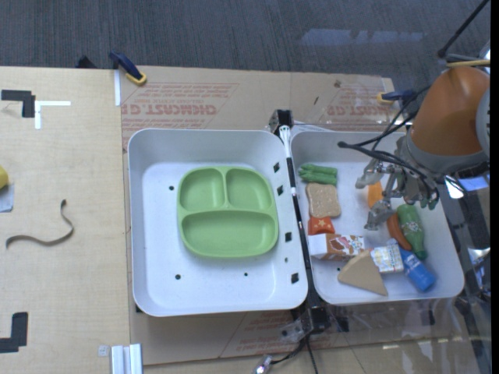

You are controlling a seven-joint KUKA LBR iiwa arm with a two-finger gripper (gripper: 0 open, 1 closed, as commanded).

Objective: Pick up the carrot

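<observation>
The carrot [376, 194] is a small bright orange piece lying in the right bin [448, 232], near the middle of its far half. My gripper [372, 199] hangs right over it, reaching in from the right under the orange wrist band. Its two metal fingers [365, 180] stand apart, one on the far side of the carrot and one on the near side. The gripper is open and straddles the carrot; the fingers do not press on it. Part of the carrot is hidden by the gripper body.
Close to the gripper's right lie a red-orange piece [397, 231] and a green vegetable [413, 228]. The right bin also holds green beans [318, 174], a bread slice [323, 201], a red fruit [320, 225], a tan wedge [365, 273] and a blue bottle [419, 274]. A green divided plate [228, 211] lies in the left bin [148, 232].
</observation>
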